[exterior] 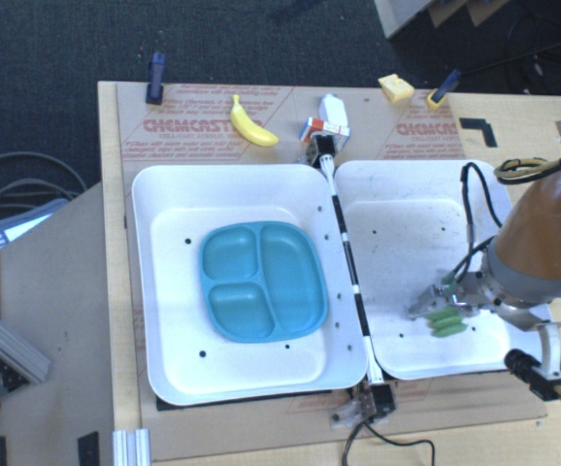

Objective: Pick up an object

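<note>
1. The pincer point(442, 299) hangs low at about four o'clock in the right bin point(397, 202); I cannot tell how it is set.
2. A small green object point(447, 322) lies on the bin floor just beside its tip.
3. A blue divided plate point(263, 282) sits in the left bin point(164, 212).
4. A banana point(250, 124) lies on the worktop point(125, 144), at twelve o'clock from the plate.

Small green object point(446, 322), flat on right bin's floor point(407, 250), near front wall

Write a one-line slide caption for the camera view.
The gripper reaches a small green object in the right bin; a blue divided plate lies in the left bin.
</note>
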{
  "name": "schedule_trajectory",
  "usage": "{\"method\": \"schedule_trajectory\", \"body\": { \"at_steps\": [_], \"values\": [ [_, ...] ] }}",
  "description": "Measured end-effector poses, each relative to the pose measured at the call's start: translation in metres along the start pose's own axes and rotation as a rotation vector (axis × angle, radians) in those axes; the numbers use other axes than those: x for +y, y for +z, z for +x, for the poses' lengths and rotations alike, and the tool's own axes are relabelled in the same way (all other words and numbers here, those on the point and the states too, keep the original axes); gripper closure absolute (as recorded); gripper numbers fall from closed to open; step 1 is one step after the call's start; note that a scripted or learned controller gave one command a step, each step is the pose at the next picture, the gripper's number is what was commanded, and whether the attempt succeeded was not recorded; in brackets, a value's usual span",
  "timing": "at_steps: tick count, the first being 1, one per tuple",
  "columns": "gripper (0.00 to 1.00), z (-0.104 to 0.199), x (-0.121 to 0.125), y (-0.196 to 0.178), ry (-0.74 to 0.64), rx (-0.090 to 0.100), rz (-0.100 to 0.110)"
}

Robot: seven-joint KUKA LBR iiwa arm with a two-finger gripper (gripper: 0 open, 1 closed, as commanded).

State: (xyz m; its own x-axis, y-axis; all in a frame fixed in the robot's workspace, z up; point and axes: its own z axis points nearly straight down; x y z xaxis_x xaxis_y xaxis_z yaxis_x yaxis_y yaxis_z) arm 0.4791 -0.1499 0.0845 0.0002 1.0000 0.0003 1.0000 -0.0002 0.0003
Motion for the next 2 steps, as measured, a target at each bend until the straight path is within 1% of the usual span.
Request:
{"method": "schedule_trajectory", "body": {
  "at_steps": [1, 2],
  "values": [
    [1.0, 0.0, 0.0, -0.01, 0.001, -0.001, -0.001],
    [1.0, 0.064, 0.044, -0.1, -0.001, 0.0, -0.001]
  ]
}}
